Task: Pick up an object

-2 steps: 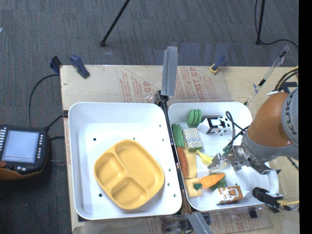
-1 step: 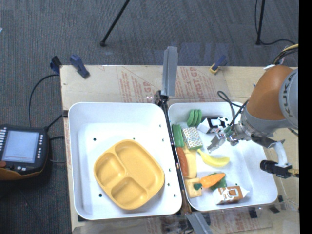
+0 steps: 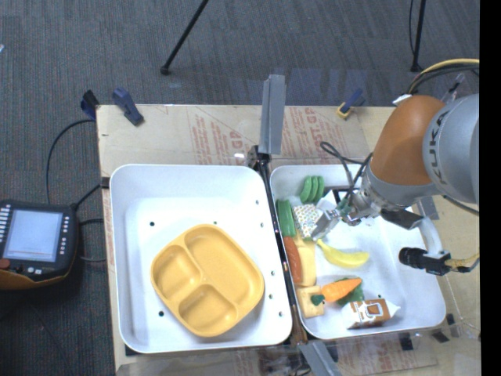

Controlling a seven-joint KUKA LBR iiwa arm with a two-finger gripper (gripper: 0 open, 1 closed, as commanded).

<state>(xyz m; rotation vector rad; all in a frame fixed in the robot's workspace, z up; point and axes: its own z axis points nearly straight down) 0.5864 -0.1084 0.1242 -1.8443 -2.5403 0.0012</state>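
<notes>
from where i stand the arm (image 3: pixel 427 151) leans in from the right over the right bin (image 3: pixel 427 308), and its gripper (image 3: pixel 325 224) is down among the toy food at that bin's left side. the two fingers look slightly spread, their tips just beside a small speckled grey block (image 3: pixel 306 215); nothing sits between them that i can make out, so i wouldn't call it a hold.

the likely pick is the banana (image 3: pixel 345 255), lying flat just below and to the right of the gripper, apart from the tips. it looks like light, hard plastic, smooth and a bit slippery, curved so it may roll or squirt out if pinched near an end. i'd take it across the thick middle, with the fingers square to its length.

around it the things are crowded: a green ridged piece (image 3: pixel 312 187) toward the back, a long green piece (image 3: pixel 285 217) and an orange-red one (image 3: pixel 292 258) along the left wall, a carrot (image 3: pixel 342 289) and a small carton (image 3: pixel 370 311) toward the front. the carton would probably crush more easily.

the left bin (image 3: pixel 133 202) carries a yellow divided plate (image 3: pixel 207 279). both bins rest on the desk (image 3: pixel 188 135).
</notes>
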